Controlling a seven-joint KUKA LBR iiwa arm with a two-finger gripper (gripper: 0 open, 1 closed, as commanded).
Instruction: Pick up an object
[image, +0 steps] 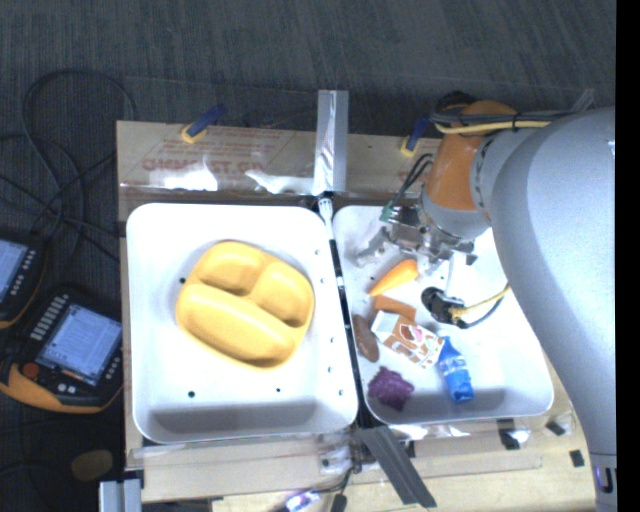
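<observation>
In the right bin (520, 395) lie several small objects: an orange wedge (393, 277), a white and orange carton (406, 336), a blue bottle (454, 372), a purple grape bunch (390, 387) and a brown oblong piece (366, 339). My gripper (418, 238) hangs over the back of that bin, just behind the orange wedge and close above it. I see nothing held in it. A large yellow loaf-shaped object (246, 301) takes up the middle of the left bin (160, 400).
The grey arm (560, 230) covers the right side of the right bin. A black cable with a yellow wire (462, 305) dangles beside the carton. The bins' shared wall (342, 310) runs between them. Handheld controllers (60, 345) lie left of the bench.
</observation>
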